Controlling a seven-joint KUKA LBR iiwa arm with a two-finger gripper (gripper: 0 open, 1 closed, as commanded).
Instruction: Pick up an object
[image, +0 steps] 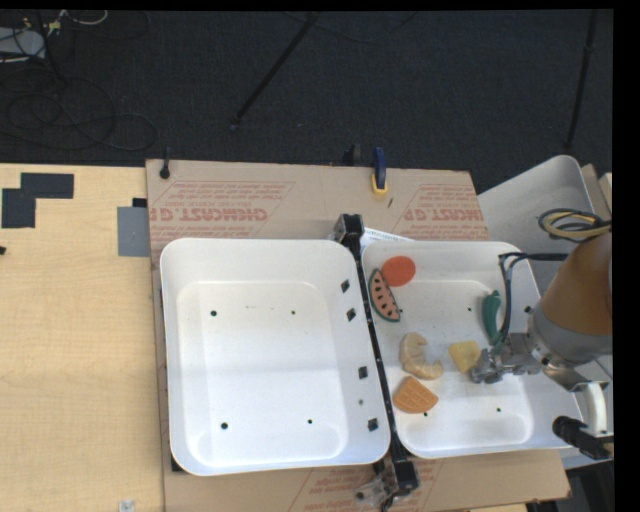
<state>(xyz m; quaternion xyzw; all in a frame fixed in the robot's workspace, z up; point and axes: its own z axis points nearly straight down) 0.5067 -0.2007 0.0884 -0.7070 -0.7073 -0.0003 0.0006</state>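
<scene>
Gripper (487, 368) low in right bin (455, 440); just beside yellow piece (463, 355)

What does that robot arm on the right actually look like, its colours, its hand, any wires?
The arm is rounded and grey, with an orange band above the wrist. Black cables loop beside it. Its hand is a small grey metal piece at the end, low over the right bin. A teal part sits next to it.

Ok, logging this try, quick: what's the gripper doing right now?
Gripper: down in the right bin beside the yellow piece; open or shut cannot be told.
</scene>
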